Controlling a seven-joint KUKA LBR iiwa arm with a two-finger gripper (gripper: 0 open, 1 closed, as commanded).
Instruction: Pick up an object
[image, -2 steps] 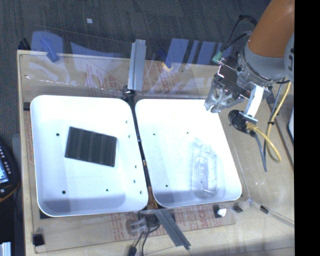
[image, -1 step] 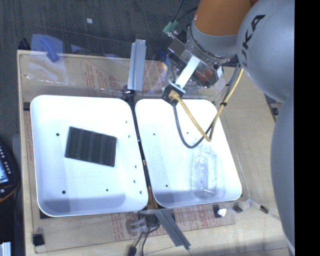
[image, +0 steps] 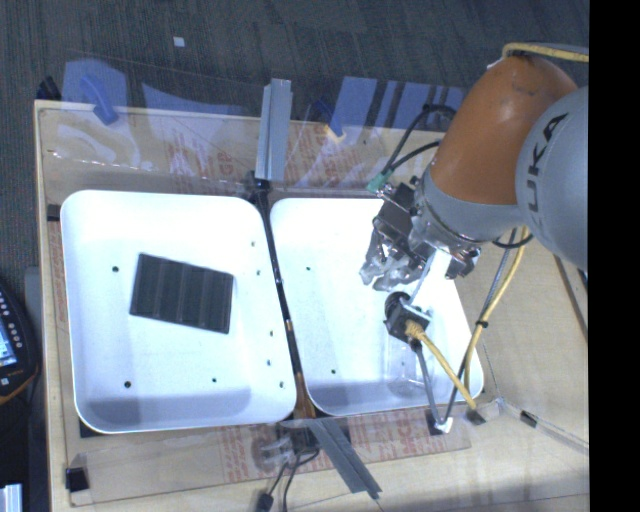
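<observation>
Translucent-fingered gripper (image: 392, 262) above the right bin (image: 330, 300), its opening impossible to tell, nothing visibly held.

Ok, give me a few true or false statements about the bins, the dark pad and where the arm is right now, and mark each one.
1. The dark ribbed pad lies in the left bin. True.
2. The gripper is over the left bin. False: it is over the right bin.
3. The pad lies flat on the bin floor. True.
4. The gripper is touching the pad. False: they are apart, in different bins.
5. The arm's band is blue. False: it is orange.
</observation>
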